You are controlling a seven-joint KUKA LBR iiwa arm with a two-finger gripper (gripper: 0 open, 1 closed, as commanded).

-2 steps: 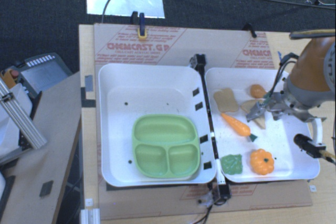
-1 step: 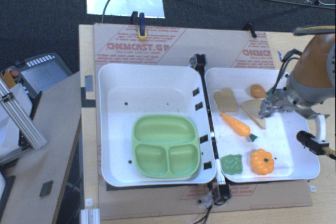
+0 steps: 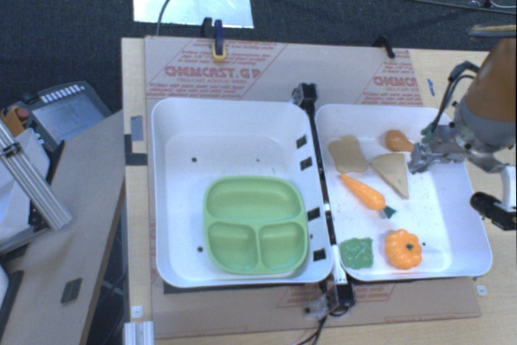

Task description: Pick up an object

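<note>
Nothing lifted yet: tool low beside the wedge

You have no object in the tool [image 3: 417,160]; whether it is released or clenched, you cannot tell. It sits low in the right bin [image 3: 468,234], just right of the wedge [image 3: 393,173], below the orange ball [image 3: 397,141]. The arm leans in from the right.

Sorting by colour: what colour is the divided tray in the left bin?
Light green tray, clearest in the camera view.
</note>
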